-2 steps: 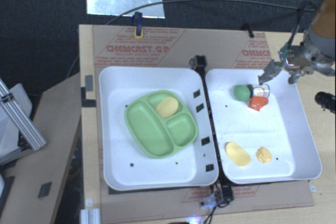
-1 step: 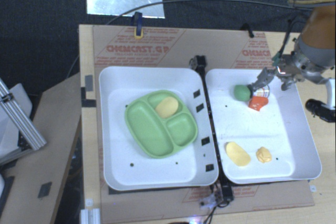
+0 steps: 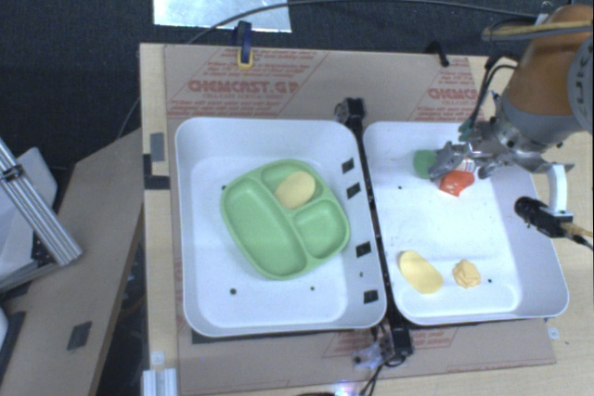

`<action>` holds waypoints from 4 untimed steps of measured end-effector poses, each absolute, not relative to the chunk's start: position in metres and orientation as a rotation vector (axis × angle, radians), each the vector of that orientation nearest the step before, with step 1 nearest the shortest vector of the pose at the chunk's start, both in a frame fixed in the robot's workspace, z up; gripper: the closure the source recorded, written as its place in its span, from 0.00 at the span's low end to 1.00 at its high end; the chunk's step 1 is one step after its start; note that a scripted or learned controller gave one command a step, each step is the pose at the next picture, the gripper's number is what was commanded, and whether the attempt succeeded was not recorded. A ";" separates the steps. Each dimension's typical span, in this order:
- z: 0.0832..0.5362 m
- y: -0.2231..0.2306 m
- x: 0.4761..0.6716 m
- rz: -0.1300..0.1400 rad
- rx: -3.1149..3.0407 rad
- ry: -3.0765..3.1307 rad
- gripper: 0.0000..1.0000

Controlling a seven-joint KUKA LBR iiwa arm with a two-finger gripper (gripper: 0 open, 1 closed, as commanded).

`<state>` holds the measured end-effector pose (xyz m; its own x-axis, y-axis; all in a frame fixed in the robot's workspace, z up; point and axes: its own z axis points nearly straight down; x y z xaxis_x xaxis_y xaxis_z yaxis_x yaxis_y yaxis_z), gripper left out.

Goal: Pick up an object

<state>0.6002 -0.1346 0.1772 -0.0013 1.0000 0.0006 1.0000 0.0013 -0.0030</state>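
In the right bin (image 3: pixel 534 292), a red object (image 3: pixel 455 185) lies at the back, with a green object (image 3: pixel 425 164) just to its left. My gripper (image 3: pixel 458 161) hangs directly over these two, its tip right above the red one and partly covering both. I cannot tell whether it touches either. Near the bin's front lie a pale yellow object (image 3: pixel 420 273) and a smaller yellow-orange lump (image 3: pixel 466 274). The left bin (image 3: pixel 213 301) holds a green divided plate (image 3: pixel 269 236) with a yellow object (image 3: pixel 296 189) in its back compartment.
The grey arm with its orange band (image 3: pixel 548 79) reaches in from the right above the right bin's back corner. A black fitting (image 3: pixel 543 216) sticks out over that bin's right wall. Black clips run along the divide between the bins (image 3: pixel 369 227).
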 end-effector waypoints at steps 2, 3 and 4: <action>0.129 -0.132 0.601 -0.002 -2.223 -2.225 1.00; 0.174 -0.131 0.608 -0.005 -2.221 -2.230 1.00; 0.234 -0.127 0.619 -0.008 -2.220 -2.233 1.00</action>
<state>0.6187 -0.1270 0.2341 -0.0058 1.0000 -0.0017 0.9999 0.0058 0.0089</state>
